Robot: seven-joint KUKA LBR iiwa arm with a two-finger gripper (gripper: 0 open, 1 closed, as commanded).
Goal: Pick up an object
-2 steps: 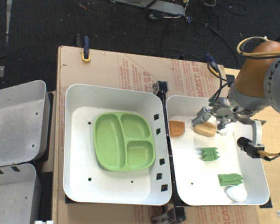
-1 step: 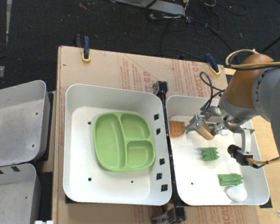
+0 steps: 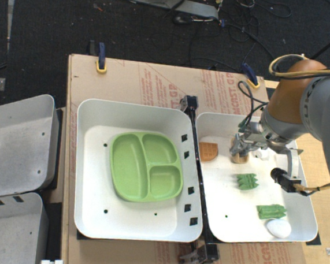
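Where the gripper point(image 3: 240, 148) descends, its fingertips hide a small object point(image 3: 240, 158).

arm point(image 3: 313, 102) cut off at right edge, small object point(image 3: 239, 158) under gripper point(image 3: 240, 147) mostly hidden, identity unclear

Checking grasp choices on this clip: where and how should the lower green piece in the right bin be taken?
The lower green piece lies flat and elongated, roughly left to right. Probably best from straight above, closing across its narrow width at mid-length. The white object sits close below it, so a finger on that side has little room.
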